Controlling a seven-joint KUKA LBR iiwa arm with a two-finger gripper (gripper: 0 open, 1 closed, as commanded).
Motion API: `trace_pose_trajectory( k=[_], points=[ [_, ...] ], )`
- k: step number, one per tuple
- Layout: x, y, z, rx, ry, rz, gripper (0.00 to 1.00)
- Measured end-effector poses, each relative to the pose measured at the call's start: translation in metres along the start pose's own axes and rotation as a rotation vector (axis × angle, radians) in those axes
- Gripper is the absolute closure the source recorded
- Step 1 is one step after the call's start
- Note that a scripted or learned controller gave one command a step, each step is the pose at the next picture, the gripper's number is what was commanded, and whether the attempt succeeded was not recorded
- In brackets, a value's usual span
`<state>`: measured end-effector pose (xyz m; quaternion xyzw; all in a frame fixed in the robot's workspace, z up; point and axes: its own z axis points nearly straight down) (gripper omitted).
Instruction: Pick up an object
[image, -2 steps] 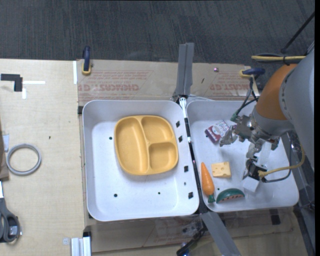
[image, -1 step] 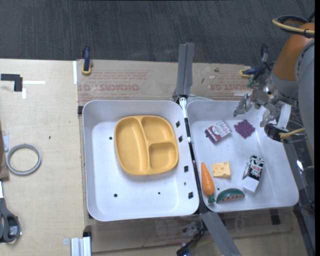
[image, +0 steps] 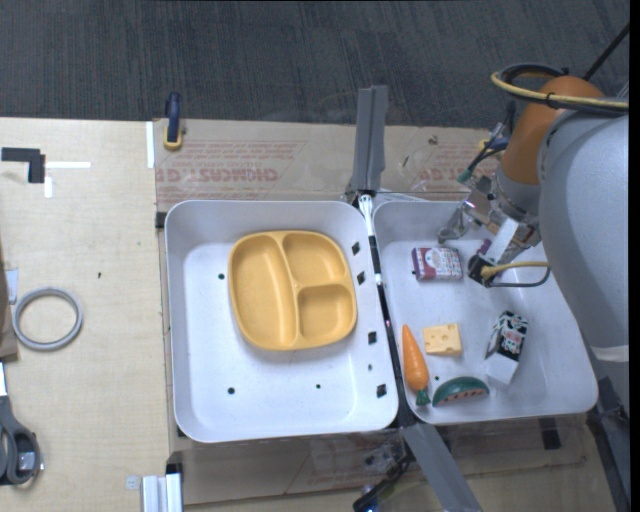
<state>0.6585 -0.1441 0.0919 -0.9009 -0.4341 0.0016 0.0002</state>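
In the camera view the gripper (image: 478, 232) hangs over the far part of the right bin (image: 575, 400), just right of a small dark red carton (image: 437, 264) lying flat there; nothing sits between its fingers, and how wide they stand I cannot tell. Nearer the front lie a carrot (image: 414, 358), a cheese wedge (image: 442, 340), a watermelon slice (image: 460, 391) and a black-and-white milk carton (image: 506, 345), while the left bin (image: 195, 400) holds a yellow divided plate (image: 292, 290). The grey arm (image: 590, 200) reaches in from the right, its orange band (image: 535, 125) above the wrist.
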Motion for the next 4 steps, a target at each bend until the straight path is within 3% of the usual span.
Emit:
trace_pose_trajectory(
  k=[1, 2, 3, 4],
  points=[
    [-0.07, 0.003, -0.127, -0.001, 0.0, -0.119, 0.0],
    [-0.025, 0.019, -0.025, 0.001, -0.001, -0.031, 0.0],
    [-0.051, 0.016, -0.118, -0.001, 0.001, -0.028, 0.0],
    [-0.025, -0.002, 0.001, 0.003, -0.001, 0.495, 0.0]
  ],
)
